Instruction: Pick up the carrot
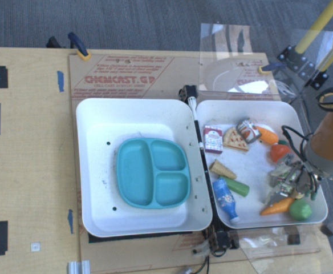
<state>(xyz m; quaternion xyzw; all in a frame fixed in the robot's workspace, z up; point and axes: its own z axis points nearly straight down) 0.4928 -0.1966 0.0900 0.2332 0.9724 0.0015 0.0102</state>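
Nearest the camera in the right bin (320, 218) lie the carrot (276, 206), pointing left along the near wall, and a green ball (301, 210) just beside its thick right end. The hand (285, 182) hangs directly over the carrot's right half, its metal parts and cables clustered there; whether it is released, clenched or grasping anything cannot be told from this slant. To the left, a blue bottle (226, 199) lies near the bin's near-left corner, with a green cucumber piece (238, 187) and a tan wedge (222, 169) just beyond it. Farther back sit a red tomato (279, 151), a pizza slice (237, 139), a small red carton (213, 140), a can (247, 129) and an orange vegetable (267, 134). The left bin (92, 153) carries a teal divided plate (153, 172). Both bins rest on the tabletop (24, 170).
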